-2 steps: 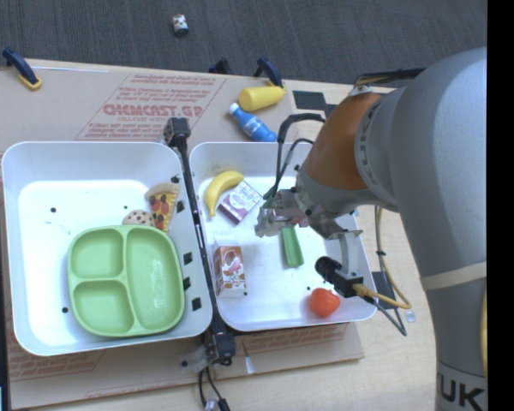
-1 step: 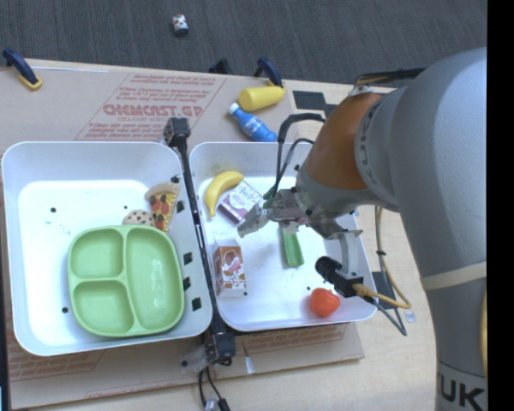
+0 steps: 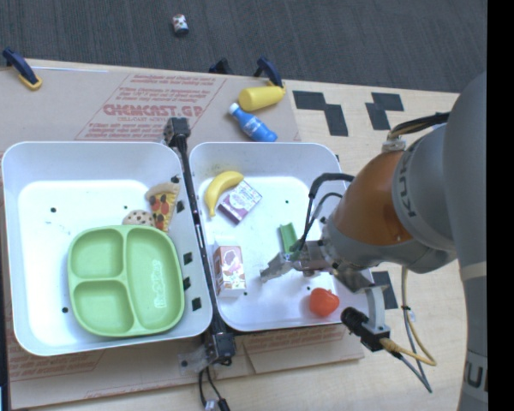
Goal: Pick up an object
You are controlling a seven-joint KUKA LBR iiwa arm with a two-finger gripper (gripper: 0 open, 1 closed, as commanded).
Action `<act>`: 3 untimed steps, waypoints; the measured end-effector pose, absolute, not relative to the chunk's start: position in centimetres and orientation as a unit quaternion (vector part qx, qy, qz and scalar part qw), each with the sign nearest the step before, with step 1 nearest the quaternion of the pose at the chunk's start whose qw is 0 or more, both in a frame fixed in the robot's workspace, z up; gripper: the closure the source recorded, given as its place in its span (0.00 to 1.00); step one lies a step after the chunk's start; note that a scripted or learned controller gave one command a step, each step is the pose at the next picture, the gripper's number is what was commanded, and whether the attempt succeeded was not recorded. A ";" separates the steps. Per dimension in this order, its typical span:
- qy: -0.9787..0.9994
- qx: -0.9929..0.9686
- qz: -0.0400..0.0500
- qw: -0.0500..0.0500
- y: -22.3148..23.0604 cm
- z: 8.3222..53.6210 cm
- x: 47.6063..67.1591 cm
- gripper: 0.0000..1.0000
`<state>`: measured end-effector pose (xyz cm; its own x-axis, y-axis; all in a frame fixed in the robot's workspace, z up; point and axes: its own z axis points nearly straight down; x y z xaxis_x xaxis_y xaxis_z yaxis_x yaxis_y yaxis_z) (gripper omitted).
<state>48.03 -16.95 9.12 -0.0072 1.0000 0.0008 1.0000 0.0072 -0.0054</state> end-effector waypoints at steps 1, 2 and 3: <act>-0.711 -0.703 0.001 0.003 -16.9 10.1 48.1 1.00; -0.709 -0.706 0.000 0.000 -17.7 16.4 47.7 1.00; -0.709 -0.705 0.000 0.001 -11.7 20.4 53.2 1.00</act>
